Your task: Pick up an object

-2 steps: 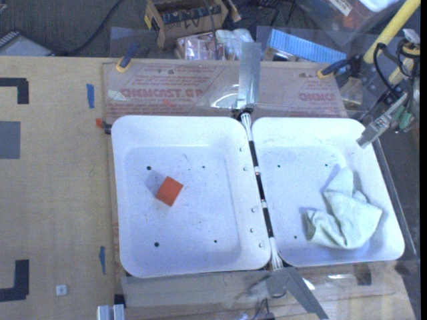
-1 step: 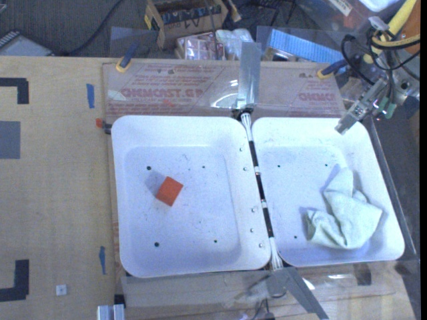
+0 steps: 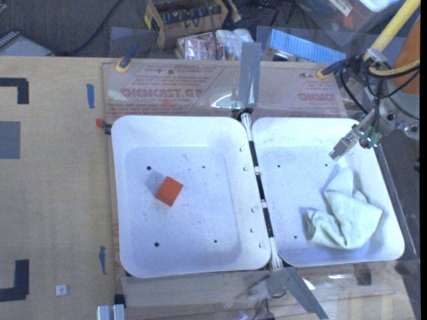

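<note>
Cube: we see a small orange block (image 3: pixel 169 191), matte, in the left white plastic bin (image 3: pixel 133 139).
Cloth: crumpled white rag (image 3: pixel 343 213), right bin.
Claw (image 3: pixel 340 149): we cannot tell its state.

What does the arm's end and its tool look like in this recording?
The tool is small, slim and metallic grey, with a greenish spot at its base. Black cables loop above it, beside a yellow tube. Finer markings are too small to make out.

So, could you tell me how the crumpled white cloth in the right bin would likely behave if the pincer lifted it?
The white cloth lies in soft, bunched folds, so it would probably drape and sag. It looks thin, likely light. Pinching one fold may lift only part first.
</note>
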Controlling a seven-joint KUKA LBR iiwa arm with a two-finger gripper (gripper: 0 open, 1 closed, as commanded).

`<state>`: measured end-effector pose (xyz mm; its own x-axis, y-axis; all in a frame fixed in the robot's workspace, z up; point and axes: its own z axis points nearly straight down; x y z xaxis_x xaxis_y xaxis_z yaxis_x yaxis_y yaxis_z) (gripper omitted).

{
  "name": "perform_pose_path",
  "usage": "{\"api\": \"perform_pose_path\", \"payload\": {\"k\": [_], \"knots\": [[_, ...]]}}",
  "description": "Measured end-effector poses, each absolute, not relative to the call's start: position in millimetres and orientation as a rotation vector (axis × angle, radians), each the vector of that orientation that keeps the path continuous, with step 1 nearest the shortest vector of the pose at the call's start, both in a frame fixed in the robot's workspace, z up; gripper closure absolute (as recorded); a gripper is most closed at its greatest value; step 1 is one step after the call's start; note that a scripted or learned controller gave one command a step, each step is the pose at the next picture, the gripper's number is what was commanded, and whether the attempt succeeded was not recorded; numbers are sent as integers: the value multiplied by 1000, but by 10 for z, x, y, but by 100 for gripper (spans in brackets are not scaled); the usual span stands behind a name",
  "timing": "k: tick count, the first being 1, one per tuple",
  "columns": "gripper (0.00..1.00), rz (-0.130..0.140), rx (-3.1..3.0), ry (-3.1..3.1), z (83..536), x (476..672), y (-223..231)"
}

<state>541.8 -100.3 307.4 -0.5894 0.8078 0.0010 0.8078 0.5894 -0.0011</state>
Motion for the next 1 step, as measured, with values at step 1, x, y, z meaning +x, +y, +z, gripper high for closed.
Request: {"api": "perform_pose_path", "payload": {"k": [1], "knots": [[100,-1,-872,-3026,3312,6028,-984]]}}
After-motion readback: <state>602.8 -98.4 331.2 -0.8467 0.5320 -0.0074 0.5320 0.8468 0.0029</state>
